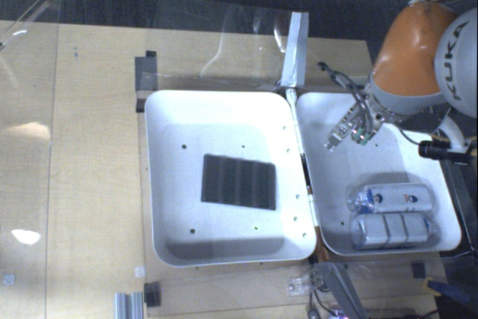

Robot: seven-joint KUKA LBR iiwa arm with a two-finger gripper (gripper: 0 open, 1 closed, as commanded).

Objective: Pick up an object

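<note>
My gripper hangs over the back left part of the right bin, below the arm's orange band. Its two fingers stand apart, open, with nothing between them. At the front of that bin lies a clear plastic bottle with a blue cap on its left end. A grey ribbed block lies just in front of the bottle, touching it. Both lie well in front of the gripper and to its right. A dark ribbed rectangular pad lies flat in the middle of the left bin.
The two bins meet along a rim just left of the gripper. A clear plastic panel and a metal strip stand behind the bins. Cables lie at the bench's front edge.
</note>
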